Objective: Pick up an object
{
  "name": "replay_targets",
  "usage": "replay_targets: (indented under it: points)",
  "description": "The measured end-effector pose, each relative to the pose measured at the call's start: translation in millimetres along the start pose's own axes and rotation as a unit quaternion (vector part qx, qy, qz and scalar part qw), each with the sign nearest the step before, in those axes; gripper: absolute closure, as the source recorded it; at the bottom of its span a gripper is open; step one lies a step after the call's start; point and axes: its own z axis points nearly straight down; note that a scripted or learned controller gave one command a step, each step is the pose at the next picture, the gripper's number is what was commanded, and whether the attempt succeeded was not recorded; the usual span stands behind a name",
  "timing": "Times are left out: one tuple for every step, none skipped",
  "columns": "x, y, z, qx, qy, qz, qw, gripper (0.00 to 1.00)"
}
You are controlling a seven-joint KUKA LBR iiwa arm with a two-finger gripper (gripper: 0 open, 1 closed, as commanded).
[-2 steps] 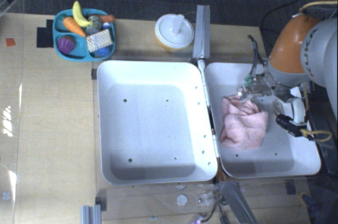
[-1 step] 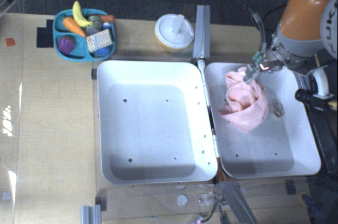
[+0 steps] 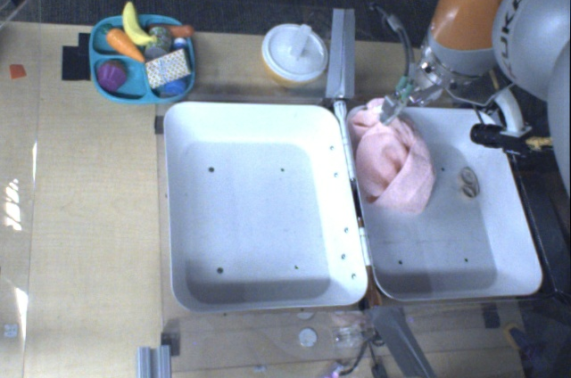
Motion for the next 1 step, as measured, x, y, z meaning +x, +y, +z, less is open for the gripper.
replay_targets:
  points:
    - [-0.2,0.2,-0.8,-0.001,0.0,0.0,1.0,0.0]
